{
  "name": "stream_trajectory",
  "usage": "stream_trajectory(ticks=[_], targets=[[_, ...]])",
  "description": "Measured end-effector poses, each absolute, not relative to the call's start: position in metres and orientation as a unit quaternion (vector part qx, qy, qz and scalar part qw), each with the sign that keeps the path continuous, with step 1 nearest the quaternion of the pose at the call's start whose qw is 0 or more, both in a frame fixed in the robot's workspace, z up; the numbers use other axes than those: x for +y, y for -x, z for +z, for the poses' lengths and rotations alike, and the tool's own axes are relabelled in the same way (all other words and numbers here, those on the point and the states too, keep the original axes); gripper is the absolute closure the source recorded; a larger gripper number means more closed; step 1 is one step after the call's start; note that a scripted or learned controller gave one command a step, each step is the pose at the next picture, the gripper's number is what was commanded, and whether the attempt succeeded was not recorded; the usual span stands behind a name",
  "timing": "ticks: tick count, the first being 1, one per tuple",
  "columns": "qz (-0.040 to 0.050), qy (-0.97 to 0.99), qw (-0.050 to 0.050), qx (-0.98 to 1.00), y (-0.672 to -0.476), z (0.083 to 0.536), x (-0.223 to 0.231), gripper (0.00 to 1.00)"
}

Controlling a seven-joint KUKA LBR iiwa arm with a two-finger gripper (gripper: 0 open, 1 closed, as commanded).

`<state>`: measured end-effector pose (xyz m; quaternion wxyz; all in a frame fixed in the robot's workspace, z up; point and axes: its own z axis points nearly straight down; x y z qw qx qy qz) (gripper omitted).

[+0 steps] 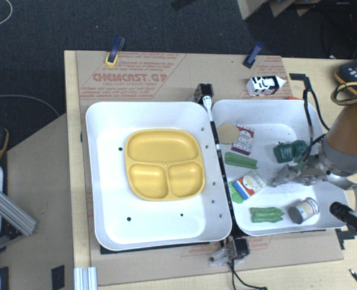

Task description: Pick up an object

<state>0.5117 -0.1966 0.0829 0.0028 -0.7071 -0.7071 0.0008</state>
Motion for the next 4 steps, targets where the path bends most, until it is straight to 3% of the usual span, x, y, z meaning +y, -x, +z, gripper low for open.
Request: stream_trajectory(ticks=[1,3,4], targets=[[-0.0002,0.707,0.0,-0.707,-0.513,0.095,-0.197,1.0],[-0.0018,0.706,-0.005,-0.708,-0.521,0.22,-0.194,1.0],[-0.0007,0.707,-0.002,-0.708,-0.522,0.225,-0.194,1.0]])
